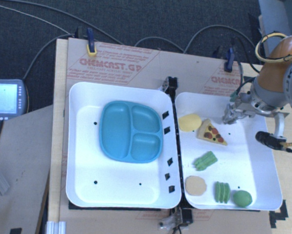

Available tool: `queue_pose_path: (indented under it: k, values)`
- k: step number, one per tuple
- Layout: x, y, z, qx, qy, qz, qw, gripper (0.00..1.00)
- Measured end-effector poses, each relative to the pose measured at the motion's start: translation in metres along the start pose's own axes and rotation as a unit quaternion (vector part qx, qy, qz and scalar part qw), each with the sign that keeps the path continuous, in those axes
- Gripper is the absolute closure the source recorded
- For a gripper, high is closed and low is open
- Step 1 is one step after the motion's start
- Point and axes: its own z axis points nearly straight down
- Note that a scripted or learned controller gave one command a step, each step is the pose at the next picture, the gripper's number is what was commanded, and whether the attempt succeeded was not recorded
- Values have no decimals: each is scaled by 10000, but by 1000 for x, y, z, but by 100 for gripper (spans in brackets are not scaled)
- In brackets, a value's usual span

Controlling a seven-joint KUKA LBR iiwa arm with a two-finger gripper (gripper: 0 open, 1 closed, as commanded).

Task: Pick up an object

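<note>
Grey two-finger gripper (230, 118) hovers in my right white bin (264, 171), near triangular pizza-slice toy (212, 133); I can't tell its state.

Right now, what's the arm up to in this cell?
The grey KUKA arm's gripper is low over the right white bin, near its far side, just beside the toy pizza slice. Nothing is visibly held. The yellow round piece, green toy pieces and tan disc lie loose in that bin. The left white bin holds a blue divided plate.
</note>
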Motion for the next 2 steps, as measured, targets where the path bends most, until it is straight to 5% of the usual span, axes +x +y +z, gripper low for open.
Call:
queue_pose_path:
  k: [2]
  values:
    - [6,-5,-110,-34,-6,5,10000,100]
